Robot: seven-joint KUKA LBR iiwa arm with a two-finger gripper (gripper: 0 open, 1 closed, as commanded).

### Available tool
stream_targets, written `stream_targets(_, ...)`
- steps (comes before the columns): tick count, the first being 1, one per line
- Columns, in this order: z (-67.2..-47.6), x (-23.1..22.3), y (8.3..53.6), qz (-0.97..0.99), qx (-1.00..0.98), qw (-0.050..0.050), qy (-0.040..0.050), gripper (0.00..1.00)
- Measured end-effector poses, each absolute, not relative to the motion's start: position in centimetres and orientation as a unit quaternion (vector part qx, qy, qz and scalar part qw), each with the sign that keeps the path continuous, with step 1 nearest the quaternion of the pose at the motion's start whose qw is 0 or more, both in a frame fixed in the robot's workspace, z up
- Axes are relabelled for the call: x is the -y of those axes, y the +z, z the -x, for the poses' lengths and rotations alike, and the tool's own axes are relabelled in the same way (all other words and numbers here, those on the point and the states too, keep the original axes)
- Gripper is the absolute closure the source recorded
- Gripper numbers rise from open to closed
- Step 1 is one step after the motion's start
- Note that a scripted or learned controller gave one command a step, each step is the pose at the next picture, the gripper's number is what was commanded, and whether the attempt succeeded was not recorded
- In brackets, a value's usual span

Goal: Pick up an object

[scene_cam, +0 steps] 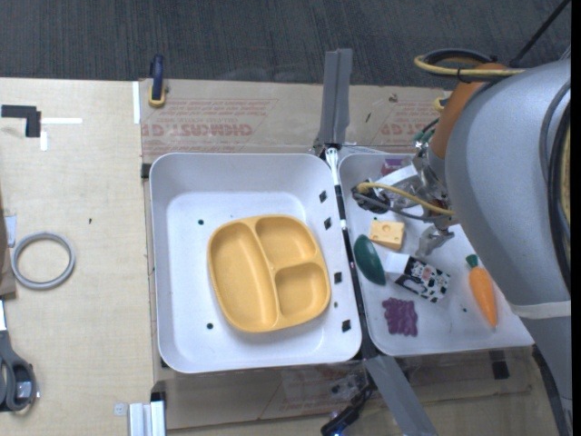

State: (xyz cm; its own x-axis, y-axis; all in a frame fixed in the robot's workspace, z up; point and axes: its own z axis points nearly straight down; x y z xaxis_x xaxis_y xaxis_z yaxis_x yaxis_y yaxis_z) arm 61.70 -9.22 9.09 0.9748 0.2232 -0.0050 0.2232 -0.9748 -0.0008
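Note:
My gripper (434, 240) hangs over the middle of the right bin (454, 334), under the big grey arm (513, 180) that covers the bin's right side. Just left of it lies a yellow cheese wedge (388, 234). A dark green piece (369, 258) lies below the cheese. A black-and-white patterned item (424, 278) sits directly below the gripper. An orange carrot (482, 293) lies at the right and a purple grape bunch (399, 316) near the front. I see nothing held.
The left bin (172, 271) holds a yellow divided plate (269, 272). A small purple item (392, 164) lies at the right bin's back edge. A grey tape ring (40, 260) and scissors (16, 380) lie on the bench at far left.

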Motion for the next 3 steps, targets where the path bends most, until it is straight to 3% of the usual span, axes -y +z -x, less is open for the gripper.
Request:
stream_targets(1, -64.9, 11.1, 8.9, 0.992, 0.124, 0.002, 0.0088, 0.00)
stream_targets(2, -64.9, 11.1, 8.9, 0.992, 0.123, 0.002, 0.0088, 0.00)
stream_targets(3, -61.0, 9.7, 9.1, 0.995, 0.101, 0.000, 0.0022, 0.00)
